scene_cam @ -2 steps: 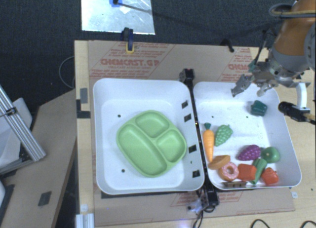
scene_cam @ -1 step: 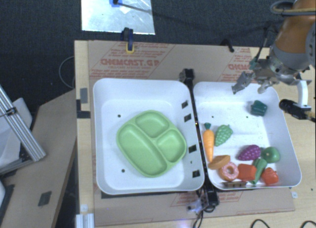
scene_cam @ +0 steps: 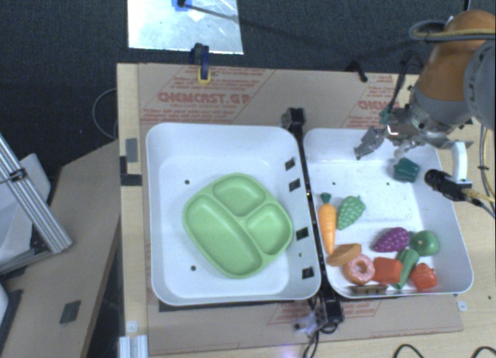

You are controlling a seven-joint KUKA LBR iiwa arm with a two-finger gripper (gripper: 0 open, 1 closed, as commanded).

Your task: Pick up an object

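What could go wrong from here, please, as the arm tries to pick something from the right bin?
1. The toys in the right white bin are crowded at its near edge: the purple grape bunch, green pepper and red-orange pieces touch, so a grasp may take two or shove neighbours.
2. The small teal block sits near the gripper, close to the bin's far wall, and could get pushed against it.

We see 1 arm [scene_cam: 453,54] reaching in from the right — wrist bent downward. Its gripper [scene_cam: 385,143] hangs with 2 fingers spread apart, gripping nothing.
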